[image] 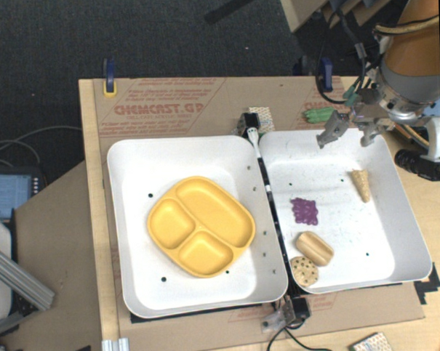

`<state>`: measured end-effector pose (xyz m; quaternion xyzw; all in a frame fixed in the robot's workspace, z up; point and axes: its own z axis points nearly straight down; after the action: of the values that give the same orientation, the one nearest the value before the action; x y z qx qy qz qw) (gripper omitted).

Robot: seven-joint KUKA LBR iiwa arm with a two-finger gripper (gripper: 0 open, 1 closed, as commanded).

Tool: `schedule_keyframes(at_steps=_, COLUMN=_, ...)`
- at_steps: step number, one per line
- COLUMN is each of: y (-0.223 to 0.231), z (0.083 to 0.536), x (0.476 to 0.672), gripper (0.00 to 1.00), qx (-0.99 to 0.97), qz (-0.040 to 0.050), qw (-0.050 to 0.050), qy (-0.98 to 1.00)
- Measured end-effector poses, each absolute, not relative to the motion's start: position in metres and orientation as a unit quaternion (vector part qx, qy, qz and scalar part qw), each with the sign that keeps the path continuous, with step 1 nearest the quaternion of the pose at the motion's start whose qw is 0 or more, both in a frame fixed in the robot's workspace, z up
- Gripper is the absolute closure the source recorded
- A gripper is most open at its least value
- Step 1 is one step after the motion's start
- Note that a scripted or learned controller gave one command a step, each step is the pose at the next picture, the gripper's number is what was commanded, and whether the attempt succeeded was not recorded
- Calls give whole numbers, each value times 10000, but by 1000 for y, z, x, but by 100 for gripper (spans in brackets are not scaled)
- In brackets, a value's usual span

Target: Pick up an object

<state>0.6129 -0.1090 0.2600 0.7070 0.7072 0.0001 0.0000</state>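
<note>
White right bin [397,221] holds the cone [361,184], grapes [304,210], bread roll [314,248] and cookie [304,271] untouched, while the gripper [353,131] hovers open and empty over its far edge, so no pick is made yet.

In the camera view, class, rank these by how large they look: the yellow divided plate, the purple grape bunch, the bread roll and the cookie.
1. Yellow divided plate
2. Bread roll
3. Purple grape bunch and cookie: these look too alike to rank.
</note>
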Motion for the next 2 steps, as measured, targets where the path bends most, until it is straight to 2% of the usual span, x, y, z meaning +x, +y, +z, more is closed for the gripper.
schedule_keyframes(at_steps=1, y=-94, z=145, x=553, gripper=0, qx=7075, qz=-44, qw=-71, qy=7066)
schedule_keyframes(at_steps=2, y=-104, z=81, x=553, gripper=0, qx=7076, qz=-16, qw=-26, qy=7066)
